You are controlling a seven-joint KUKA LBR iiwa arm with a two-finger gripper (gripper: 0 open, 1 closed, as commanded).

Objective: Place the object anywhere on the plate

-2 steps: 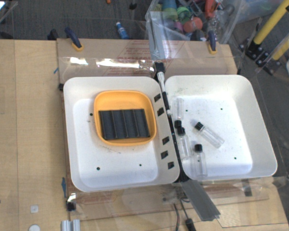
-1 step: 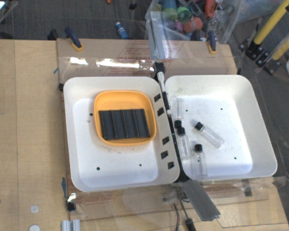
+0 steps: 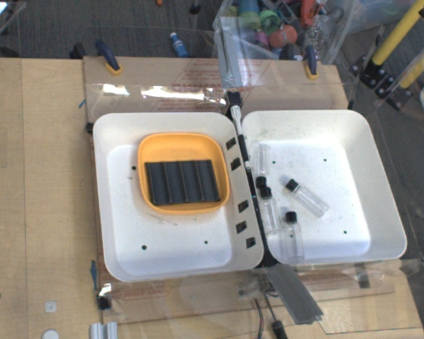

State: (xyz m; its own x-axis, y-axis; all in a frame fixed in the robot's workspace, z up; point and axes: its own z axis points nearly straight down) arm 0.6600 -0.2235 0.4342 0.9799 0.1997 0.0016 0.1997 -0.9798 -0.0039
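An orange plate (image 3: 180,140) with rounded corners sits in the left white bin (image 3: 169,249), toward its upper middle. A dark grey ribbed block (image 3: 181,182) lies flat on the plate and covers most of its floor. In the right white bin (image 3: 339,147) lie several clear vials with black caps: one (image 3: 305,195) near the middle on a slant, one (image 3: 262,167) along the left wall, and one (image 3: 290,233) near the front.
A row of small black tabs (image 3: 240,189) runs down the divider between the bins. A clear plastic box of colourful items (image 3: 283,13) stands behind the bins. Blue-handled clamps (image 3: 107,56) hold the backing sheet at the rear.
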